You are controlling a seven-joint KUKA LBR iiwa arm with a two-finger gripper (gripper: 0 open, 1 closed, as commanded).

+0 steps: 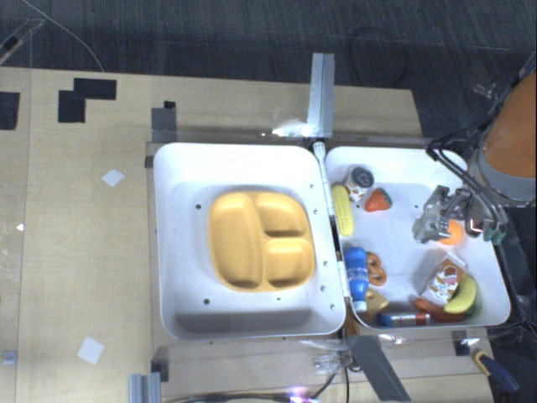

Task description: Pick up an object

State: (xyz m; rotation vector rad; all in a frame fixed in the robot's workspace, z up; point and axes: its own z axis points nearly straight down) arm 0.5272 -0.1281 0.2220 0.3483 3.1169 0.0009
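Arm (512, 141) reaches in from right w/ orange band up top, wrist angled down-left, gripper (435, 222) low, pointing left.

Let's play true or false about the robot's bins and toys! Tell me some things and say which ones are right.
1. The yellow divided plate lies in the left bin. True.
2. The toy corn lies in the left bin. False: it lies in the right bin, along its left wall.
3. The tool hangs over the right bin. True.
4. The banana lies at the far left corner of the right bin. False: it lies near the front right corner.
5. The strawberry lies right of the corn. True.
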